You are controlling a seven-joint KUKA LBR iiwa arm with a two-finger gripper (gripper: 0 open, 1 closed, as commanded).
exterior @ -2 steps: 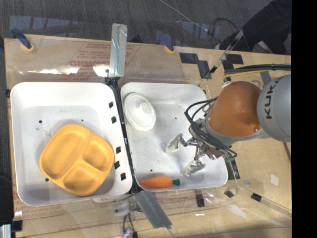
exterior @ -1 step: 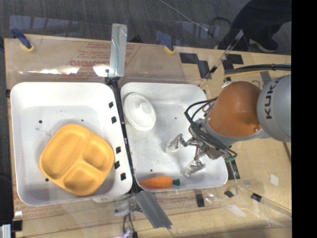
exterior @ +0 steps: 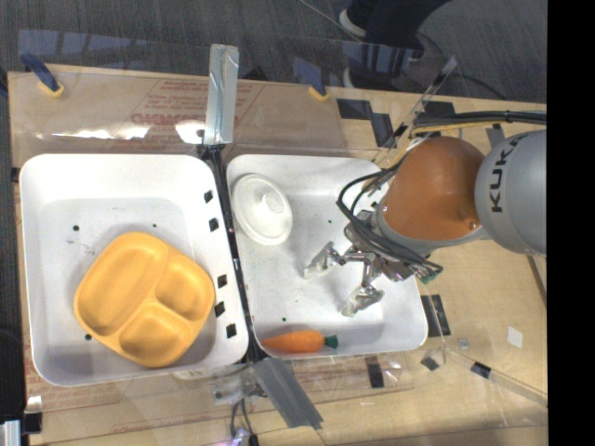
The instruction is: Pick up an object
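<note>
Orange carrot (exterior: 293, 343) lies at six o'clock in the right bin (exterior: 409, 328); the gripper (exterior: 342, 280), spread wide and empty, hovers mid-bin. Closing here would likely catch nothing, being apart from carrot and lid (exterior: 261, 208).

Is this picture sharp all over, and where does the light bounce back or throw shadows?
Camera view: fairly sharp on the yellow tray and carrot; the gripper looks slightly soft. Glare shows on the clear film behind the left bin and on the tape strip. The white lid nearly blends into the right bin. A soft shadow lies under the tray's near edge.
</note>
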